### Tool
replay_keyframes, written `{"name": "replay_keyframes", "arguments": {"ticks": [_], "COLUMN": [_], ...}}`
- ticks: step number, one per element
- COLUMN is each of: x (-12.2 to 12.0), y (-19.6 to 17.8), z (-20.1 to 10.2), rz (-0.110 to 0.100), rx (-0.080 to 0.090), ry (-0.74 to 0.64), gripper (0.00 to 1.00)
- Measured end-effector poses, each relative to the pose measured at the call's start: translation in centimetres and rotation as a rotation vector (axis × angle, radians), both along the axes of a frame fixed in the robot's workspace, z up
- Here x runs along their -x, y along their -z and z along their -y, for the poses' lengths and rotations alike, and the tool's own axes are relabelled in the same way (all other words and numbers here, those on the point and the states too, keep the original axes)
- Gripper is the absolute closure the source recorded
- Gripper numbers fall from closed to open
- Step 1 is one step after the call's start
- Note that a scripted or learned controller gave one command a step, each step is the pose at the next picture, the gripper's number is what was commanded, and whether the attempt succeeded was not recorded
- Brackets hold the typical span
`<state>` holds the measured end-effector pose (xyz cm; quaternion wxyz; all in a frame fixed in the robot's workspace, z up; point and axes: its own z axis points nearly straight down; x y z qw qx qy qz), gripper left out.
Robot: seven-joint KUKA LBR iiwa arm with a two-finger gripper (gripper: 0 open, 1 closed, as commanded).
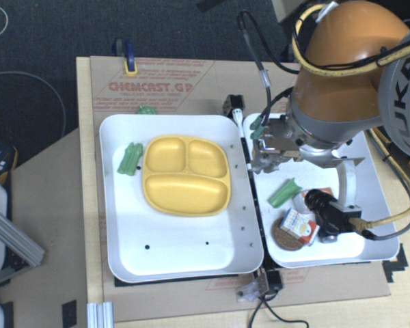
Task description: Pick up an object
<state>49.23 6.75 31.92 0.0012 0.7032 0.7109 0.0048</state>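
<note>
Counter (96,183): brown board, carrying two shallow white bins side by side.

Left bin (123,238):
- Yellow plate (186,176), three compartments, lying flat in the far half, nothing in it.
- Green toy (130,159), ridged, just beside the plate's left edge, on the bin floor.
- Near half bare apart from a few small dark specks.

Right bin (376,183):
- Green block (283,193), tilted, near the bin's left wall and just near of the claw.
- Brown disc (287,238), flat, at the near left corner.
- Small white and red packet (302,224), lying partly over the disc's right side.

Arm (348,53): grey with an orange band, reaching in from the right, hanging over the far half of the right bin.

Claw (273,149): metal, low over the far left part of the right bin, close to the wall shared with the left bin. Released or clenched: cannot tell. Nothing seen in its grasp; all listed items resting in the bins.
</note>
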Motion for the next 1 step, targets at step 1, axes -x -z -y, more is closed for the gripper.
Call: {"name": "replay_keyframes", "arguments": {"ticks": [1], "x": [1.46], "y": [4.66], "z": [-5.58], "rz": [-0.016], "rx": [0.004], "ry": [0.004], "gripper": [1.00]}}
